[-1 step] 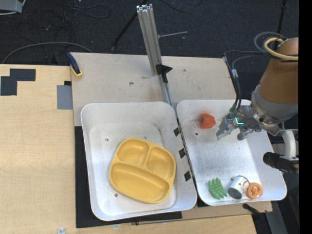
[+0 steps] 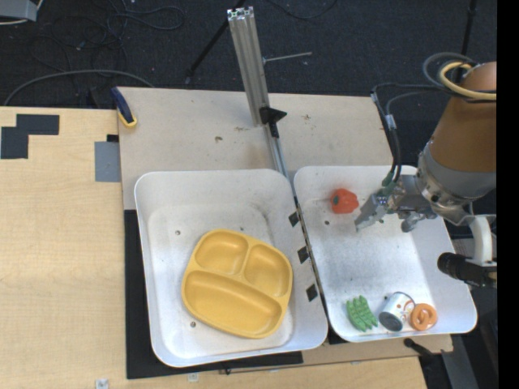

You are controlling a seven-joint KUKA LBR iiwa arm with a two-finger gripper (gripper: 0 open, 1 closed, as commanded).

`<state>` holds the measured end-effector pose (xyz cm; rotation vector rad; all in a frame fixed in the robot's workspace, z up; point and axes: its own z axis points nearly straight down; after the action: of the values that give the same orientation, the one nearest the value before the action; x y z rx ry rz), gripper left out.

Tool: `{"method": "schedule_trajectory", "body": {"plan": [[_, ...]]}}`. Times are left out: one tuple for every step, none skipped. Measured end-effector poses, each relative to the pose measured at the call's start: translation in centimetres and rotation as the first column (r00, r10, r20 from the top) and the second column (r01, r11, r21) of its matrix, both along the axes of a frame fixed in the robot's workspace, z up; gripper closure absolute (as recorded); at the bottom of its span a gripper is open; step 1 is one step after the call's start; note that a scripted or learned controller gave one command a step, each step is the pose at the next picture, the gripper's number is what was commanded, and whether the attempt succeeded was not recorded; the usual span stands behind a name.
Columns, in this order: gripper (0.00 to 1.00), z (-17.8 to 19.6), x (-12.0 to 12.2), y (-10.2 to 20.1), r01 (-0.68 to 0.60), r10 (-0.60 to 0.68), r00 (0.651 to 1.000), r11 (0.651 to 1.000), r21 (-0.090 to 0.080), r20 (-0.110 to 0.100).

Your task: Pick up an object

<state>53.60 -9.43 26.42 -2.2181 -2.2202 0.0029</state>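
While the arm is reaching in from the right, its gripper (image 2: pixel 391 214) is hovering over the right bin (image 2: pixel 369 270), fingers spread apart and gripping nothing; a red tomato (image 2: pixel 344 201) is lying just beside it.

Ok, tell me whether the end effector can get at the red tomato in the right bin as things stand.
Probably yes. The end effector hangs over the right bin just beside the red tomato, with bare bin floor between them. The green piece, can and orange ring lie well away at the near edge.
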Motion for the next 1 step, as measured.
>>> {"method": "schedule_trajectory", "body": {"plan": [[0.00, -6.35, -0.03, -0.40, 0.002, -0.002, 1.000, 1.000, 0.000, -0.005]]}}
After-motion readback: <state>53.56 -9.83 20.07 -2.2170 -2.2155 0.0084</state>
